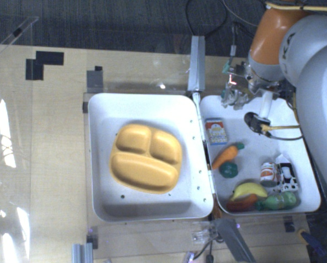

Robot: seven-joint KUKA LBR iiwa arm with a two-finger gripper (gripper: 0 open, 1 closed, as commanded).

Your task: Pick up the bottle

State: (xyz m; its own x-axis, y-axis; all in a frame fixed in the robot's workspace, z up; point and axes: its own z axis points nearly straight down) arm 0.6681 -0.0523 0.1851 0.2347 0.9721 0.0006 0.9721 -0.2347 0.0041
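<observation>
**Arm hangs at far end of bin; bottle lies at near end**

The green bottle [281,200], smooth, rounded and seemingly plastic, lies on its side in the near corner of the right bin [250,149]. It touches a red item [241,204] and sits just beside a curved yellow banana [248,189]. Behind it stand a small red-and-white can [268,172] and a black-and-white carton [286,177]. Farther back lie a dark green lump [228,170], a tapered orange carrot [224,156] and a flat printed box [216,131]. The gripper [235,98] hangs over the bin's far edge, well apart from the bottle. Whether it is open or closed cannot be told at this size, and nothing can be seen in its grasp. The left bin [103,147] holds a glossy yellow divided dish [147,158].

The task appears to be at the approach step. The next move likely calls for a long reach toward the near corner and a descent across the bottle's narrow width. The neighbours crowding it and its slick round body could let it roll or slip.
</observation>
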